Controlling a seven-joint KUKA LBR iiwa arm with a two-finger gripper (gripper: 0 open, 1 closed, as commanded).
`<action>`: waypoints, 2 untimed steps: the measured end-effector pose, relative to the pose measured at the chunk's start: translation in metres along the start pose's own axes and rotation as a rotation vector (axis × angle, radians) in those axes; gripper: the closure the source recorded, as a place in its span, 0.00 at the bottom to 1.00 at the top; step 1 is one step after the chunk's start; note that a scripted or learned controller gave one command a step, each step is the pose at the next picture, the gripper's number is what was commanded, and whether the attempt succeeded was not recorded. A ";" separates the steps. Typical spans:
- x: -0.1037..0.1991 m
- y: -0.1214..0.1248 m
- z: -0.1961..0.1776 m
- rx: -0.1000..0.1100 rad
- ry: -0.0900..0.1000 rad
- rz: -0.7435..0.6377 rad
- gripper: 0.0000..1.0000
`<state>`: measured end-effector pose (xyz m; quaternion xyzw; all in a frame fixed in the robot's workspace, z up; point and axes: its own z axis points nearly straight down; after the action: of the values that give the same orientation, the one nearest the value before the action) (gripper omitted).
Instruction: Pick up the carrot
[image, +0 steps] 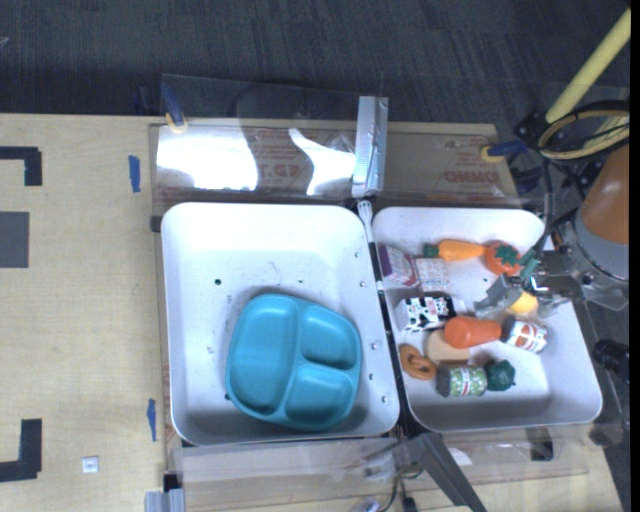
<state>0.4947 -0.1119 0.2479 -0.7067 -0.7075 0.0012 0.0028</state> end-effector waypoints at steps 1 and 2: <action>-0.018 0.066 0.055 0.001 -0.002 -0.049 0.00; -0.039 0.170 0.126 0.002 -0.001 0.012 0.00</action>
<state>0.6645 -0.1503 0.1208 -0.7109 -0.7032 0.0023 0.0033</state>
